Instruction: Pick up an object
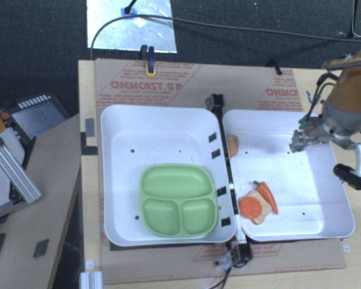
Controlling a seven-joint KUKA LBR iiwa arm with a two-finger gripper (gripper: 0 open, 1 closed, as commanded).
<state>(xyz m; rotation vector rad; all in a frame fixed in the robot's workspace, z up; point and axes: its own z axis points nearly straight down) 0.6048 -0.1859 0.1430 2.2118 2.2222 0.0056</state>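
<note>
In the right bin (325, 221) lie an orange carrot-shaped toy (266, 196), a round red-orange piece (249, 207) and a tan piece (260, 214) under them, all near the bin's front left. A small tan object (232, 144) rests against the bin's left wall. My gripper (299, 139) hangs over the far right part of the right bin, well apart from these toys. Nothing shows between its fingers.
The left bin (126, 131) holds a green divided plate (178, 198) at its front. Black clips (216, 154) run along the divider between the bins. A cardboard sheet (168, 80) lies under both bins. Boxes and a metal rail (12, 167) stand at left.
</note>
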